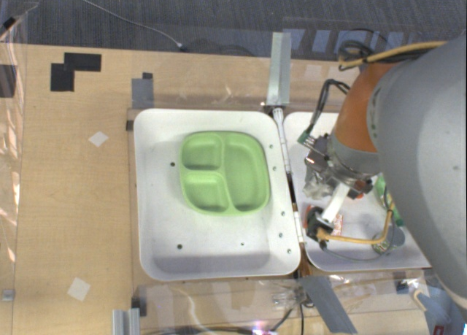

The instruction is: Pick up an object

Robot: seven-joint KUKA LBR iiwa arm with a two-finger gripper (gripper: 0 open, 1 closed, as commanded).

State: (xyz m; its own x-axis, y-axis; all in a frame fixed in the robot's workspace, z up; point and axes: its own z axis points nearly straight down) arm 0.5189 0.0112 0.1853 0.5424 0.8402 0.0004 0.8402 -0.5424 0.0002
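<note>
Presently, the arm point(408, 129): it is reaching in from the right and is covering most of the right bin point(350, 255), because the wrist is bending down over that bin's left part.
Gripper point(325, 191): it is hanging low over the floor of the right bin, close to the wall between the two bins; this is looking like a descent for a grasp.
Grip state: I cannot tell if it is apart or together, since the wrist is hiding the tips from above.
Held thing: nothing is showing as held.
Task's thing, nearest candidate: a small green piece point(385, 206) is peeking out beside the arm in the right bin; the arm is hiding the most of it, so I cannot tell what it is.
Task's thing, other candidate: a green divided plate point(222, 173) is lying flat in the middle of the left bin point(157, 180), well apart from the gripper.
Plate's handling: I am judging it hard to grasp, because it is wide and is lying flat.
Surface point(73, 180): it is carrying both bins side by side, with their walls touching.
Progress: the pick is not yet done, in my judgement.
</note>
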